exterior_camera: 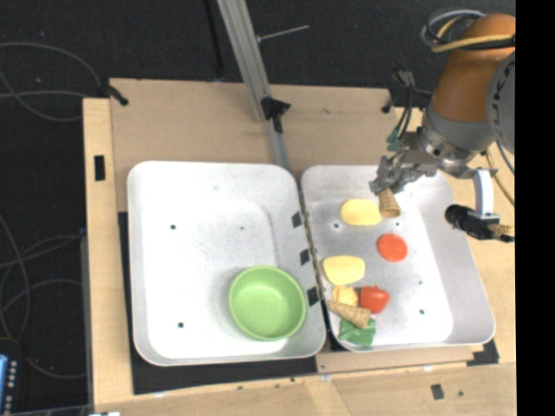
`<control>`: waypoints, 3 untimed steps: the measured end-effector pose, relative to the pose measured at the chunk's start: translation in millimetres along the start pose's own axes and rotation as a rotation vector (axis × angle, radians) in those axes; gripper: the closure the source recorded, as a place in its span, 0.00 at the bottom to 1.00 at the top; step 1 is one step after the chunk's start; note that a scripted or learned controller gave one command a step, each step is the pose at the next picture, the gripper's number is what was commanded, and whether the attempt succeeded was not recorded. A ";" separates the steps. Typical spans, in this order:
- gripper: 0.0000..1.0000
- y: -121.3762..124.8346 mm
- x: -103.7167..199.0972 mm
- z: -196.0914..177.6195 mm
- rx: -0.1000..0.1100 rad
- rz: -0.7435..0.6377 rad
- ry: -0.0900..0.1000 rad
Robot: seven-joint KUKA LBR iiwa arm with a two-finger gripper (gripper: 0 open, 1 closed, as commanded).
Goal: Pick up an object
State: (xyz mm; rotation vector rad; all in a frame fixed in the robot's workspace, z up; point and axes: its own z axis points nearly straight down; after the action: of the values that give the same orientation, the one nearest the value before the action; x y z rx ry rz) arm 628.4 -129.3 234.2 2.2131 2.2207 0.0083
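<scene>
Your gripper (388, 183) hangs over the far end of the right bin (451, 267), and you cannot tell if it grips anything. A small tan piece (389, 204) sits right under it, just beside a yellow lump (361, 212). Nearer you lie an orange ball (393, 248), another yellow lump (343, 269) and a red piece (374, 298). A green bowl (267, 302) rests in the left bin (182, 232).

The desk (182, 115) is a light brown board set on a dark floor (52, 24). Two shallow white bins lie directly on it, side by side and touching along their inner edges: the left bin (191, 206) and the right bin (434, 276). A grey metal post (247, 50) rises at a slant from the desk behind them.
</scene>
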 end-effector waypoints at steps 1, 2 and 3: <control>1.00 1.2 -0.8 -34.9 0.005 -0.001 0.001; 1.00 -23.0 46.7 -40.4 0.008 -0.003 0.002; 1.00 -44.8 86.1 -39.9 0.007 -0.001 0.001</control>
State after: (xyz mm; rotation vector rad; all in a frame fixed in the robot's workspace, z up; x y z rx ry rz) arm 583.0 -43.2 273.7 2.2163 2.2264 0.0016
